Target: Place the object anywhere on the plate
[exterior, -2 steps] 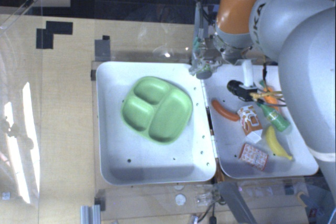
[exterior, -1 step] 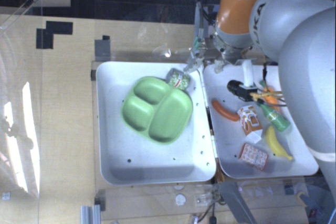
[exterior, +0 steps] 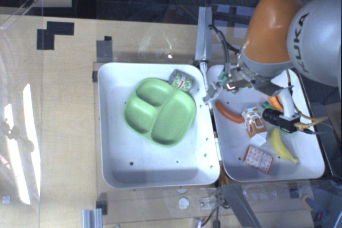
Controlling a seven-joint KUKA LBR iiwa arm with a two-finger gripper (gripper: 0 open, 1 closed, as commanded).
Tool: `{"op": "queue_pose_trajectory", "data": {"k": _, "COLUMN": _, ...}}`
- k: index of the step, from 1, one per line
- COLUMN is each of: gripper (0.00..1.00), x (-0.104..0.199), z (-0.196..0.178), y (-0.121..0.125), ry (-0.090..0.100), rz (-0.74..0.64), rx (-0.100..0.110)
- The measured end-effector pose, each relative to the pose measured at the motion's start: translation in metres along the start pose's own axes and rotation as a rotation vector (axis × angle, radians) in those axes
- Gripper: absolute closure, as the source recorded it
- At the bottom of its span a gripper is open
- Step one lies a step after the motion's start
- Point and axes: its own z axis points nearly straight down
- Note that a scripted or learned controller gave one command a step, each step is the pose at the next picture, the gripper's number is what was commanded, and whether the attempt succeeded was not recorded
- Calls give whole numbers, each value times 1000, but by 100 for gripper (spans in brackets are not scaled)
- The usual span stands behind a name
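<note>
Toward the left, the white left bin (exterior: 123,163) holds the green divided plate (exterior: 160,110), lying flat with its wells bare. A small printed can (exterior: 182,81) sits at the plate's 1 o'clock, touching its rim or just beside it. Over the wall between the bins, at the right bin's (exterior: 238,149) 11 o'clock corner, hangs the gripper (exterior: 212,94). Whether the claw is apart or together I cannot tell, and I see nothing held in it.

The likeliest object is the red-orange sausage (exterior: 228,113), lying in the right bin close by at the gripper's 4 o'clock. To pick it well, centre over its middle, close across its short width and lift clear of the bin wall. Then travel toward 9 o'clock and release low over a well. A small carton (exterior: 254,120), a banana (exterior: 281,145) and a cracker box (exterior: 258,159) lie further right and are best avoided.
</note>
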Motion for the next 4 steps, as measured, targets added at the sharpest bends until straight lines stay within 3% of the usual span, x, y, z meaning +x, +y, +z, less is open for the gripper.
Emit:
{"op": "queue_pose_trajectory", "data": {"k": 1, "gripper": 0, "x": -9, "z": -100, "y": -39, "ry": -7, "rz": -405, "rx": -11}}
{"op": "queue_pose_trajectory", "data": {"k": 2, "gripper": 0, "x": -2, "z": -228, "y": -77, "ry": -14, "rz": -695, "rx": -15}}
{"op": "queue_pose_trajectory", "data": {"k": 3, "gripper": 0, "x": 21, "z": -226, "y": -37, "ry": -7, "rz": -988, "rx": -8}}
{"op": "queue_pose_trajectory", "data": {"k": 4, "gripper": 0, "x": 59, "z": -89, "y": -69, "ry": -1, "rz": -1226, "rx": -2}}
